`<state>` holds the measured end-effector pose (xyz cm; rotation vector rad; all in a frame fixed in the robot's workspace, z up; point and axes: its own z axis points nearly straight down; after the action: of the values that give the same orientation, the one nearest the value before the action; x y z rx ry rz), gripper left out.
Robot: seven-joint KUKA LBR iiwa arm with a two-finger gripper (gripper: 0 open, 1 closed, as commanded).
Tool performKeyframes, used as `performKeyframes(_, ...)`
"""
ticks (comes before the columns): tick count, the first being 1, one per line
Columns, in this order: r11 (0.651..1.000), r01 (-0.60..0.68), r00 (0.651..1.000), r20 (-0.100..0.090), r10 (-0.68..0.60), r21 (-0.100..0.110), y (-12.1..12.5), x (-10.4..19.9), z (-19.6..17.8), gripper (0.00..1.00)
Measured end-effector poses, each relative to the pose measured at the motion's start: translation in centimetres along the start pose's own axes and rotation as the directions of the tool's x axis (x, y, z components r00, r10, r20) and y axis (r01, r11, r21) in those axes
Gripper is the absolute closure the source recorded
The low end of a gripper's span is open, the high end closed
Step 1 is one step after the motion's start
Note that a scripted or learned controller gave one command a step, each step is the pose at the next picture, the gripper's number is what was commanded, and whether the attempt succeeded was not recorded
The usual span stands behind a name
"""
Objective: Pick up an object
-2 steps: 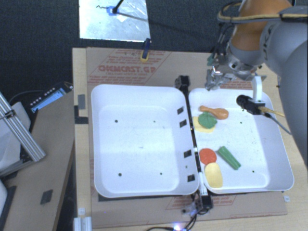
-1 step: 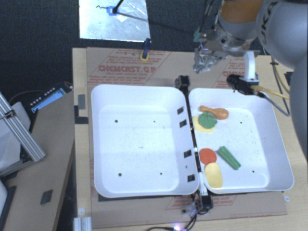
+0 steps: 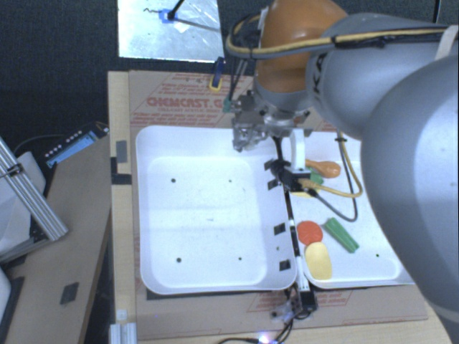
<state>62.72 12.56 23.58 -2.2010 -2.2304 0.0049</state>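
Observation:
My gripper (image 3: 243, 140) hangs under the orange wrist band, over the far right corner of the left bin (image 3: 154, 213). I see nothing under it there but the bin's white floor. In the right bin (image 3: 373, 260) lie an orange piece (image 3: 326, 168) near the divider, a red round piece (image 3: 310, 231), a yellow piece (image 3: 318, 261) just in front of it, and a green stick-shaped piece (image 3: 342, 235) to their right. The grey arm hides much of the right bin.
The two bins sit on a cardboard sheet (image 3: 179, 99). A black strip with clips (image 3: 287, 221) runs between the bins. A yellow cable (image 3: 337, 192) loops over the right bin. A silver panel (image 3: 168, 20) lies behind the bins, and metal rails (image 3: 29, 199) stand at the left.

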Motion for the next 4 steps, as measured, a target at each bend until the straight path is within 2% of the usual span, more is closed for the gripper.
performKeyframes(1,1.000,-0.006,1.000,0.003,0.006,-0.005,2.2,3.4,5.9,1.00)
performKeyframes(2,1.000,-0.003,1.000,0.000,0.003,-0.007,2.5,11.3,9.8,1.00)
performKeyframes(3,0.999,-0.014,1.000,0.000,0.014,-0.029,4.5,6.1,-8.6,1.00)
performKeyframes(4,1.000,-0.005,1.000,0.003,0.005,-0.002,4.1,11.1,0.9,1.00)
